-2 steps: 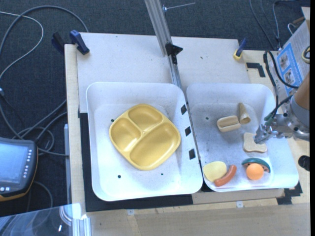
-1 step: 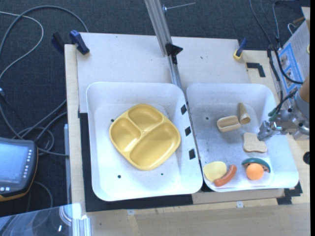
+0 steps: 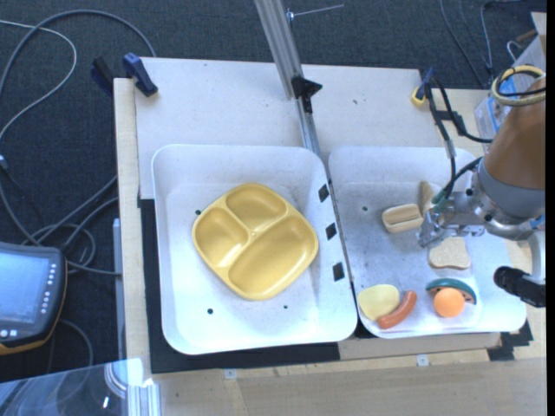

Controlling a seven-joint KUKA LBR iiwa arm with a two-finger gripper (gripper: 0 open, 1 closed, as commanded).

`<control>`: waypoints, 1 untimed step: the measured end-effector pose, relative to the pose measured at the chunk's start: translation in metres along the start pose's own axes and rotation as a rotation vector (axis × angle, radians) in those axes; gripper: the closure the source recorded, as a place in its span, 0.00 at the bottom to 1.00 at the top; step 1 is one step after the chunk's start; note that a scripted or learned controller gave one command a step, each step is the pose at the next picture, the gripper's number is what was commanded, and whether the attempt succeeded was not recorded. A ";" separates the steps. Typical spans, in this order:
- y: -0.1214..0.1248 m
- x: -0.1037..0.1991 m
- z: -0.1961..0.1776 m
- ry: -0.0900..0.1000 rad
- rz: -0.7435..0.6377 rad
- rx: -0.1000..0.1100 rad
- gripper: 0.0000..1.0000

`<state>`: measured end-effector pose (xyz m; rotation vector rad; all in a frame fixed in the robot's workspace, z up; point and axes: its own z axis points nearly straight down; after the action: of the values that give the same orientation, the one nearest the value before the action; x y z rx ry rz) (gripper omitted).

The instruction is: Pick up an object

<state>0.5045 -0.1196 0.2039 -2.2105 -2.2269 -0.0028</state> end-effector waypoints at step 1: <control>0.013 0.056 -0.015 -0.002 -0.001 -0.005 1.00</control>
<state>0.5166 -0.0637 0.2186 -2.2128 -2.2312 -0.0059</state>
